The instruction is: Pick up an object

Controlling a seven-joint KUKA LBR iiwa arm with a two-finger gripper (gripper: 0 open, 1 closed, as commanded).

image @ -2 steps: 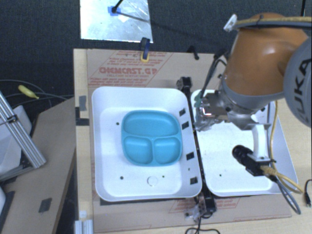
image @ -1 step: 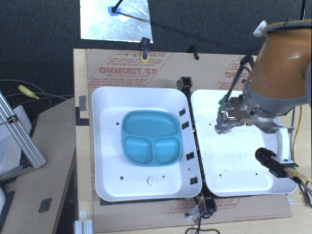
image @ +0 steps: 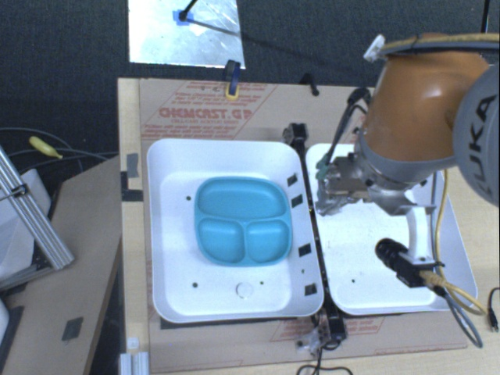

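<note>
Blue divided tray (image: 242,221) lies flat in the left bin (image: 168,209), across the divider and well to the left of the gripper (image: 328,190), which hangs over the right bin (image: 367,287); I cannot tell its grip state or any load

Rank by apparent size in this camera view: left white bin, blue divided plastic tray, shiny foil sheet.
1. Left white bin, largest.
2. Blue divided plastic tray and shiny foil sheet: they look alike, so no ranking.
</note>
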